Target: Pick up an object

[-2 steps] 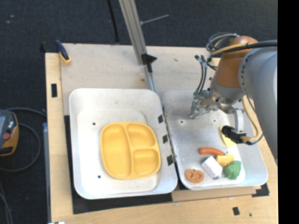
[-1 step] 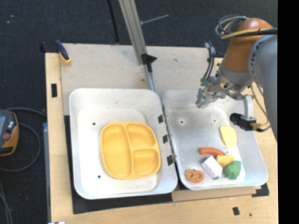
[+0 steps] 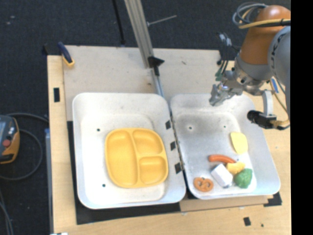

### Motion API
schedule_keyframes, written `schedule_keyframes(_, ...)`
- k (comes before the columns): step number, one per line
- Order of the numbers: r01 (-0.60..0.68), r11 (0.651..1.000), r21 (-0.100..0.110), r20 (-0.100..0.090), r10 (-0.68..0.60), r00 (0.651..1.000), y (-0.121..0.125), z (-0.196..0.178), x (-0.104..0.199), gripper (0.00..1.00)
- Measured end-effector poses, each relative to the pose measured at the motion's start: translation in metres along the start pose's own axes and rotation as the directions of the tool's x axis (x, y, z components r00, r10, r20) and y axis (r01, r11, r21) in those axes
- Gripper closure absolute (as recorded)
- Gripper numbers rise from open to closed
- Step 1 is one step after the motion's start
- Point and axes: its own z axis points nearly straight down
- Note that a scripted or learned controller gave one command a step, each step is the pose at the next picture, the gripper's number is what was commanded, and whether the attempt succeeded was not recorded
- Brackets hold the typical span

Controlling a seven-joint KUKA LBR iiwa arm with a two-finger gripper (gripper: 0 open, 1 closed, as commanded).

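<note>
Hovering over the upper edge of the right bin [image 3: 195, 106], the gripper [image 3: 216, 98] carries nothing that shows; whether it is open or shut I cannot tell. The pickable objects cluster toward the lower right of the frame, well apart from it: a yellow slice [image 3: 239, 142], an orange carrot [image 3: 221, 158] lying roughly left-right, a white block [image 3: 221, 175], a green piece [image 3: 243, 177] and a pretzel [image 3: 203, 183]. Reaching any means travelling down-frame.
</note>
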Motion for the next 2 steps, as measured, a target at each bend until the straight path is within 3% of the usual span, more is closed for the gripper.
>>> schedule_keyframes(1, 0.0, 1.0, -0.001, 0.0, 0.0, 1.0, 0.007, -0.057, 0.0, 1.0)
schedule_keyframes(2, 0.003, 1.0, 0.006, -0.002, -0.003, 1.0, -0.018, -0.042, 0.049, 1.0)
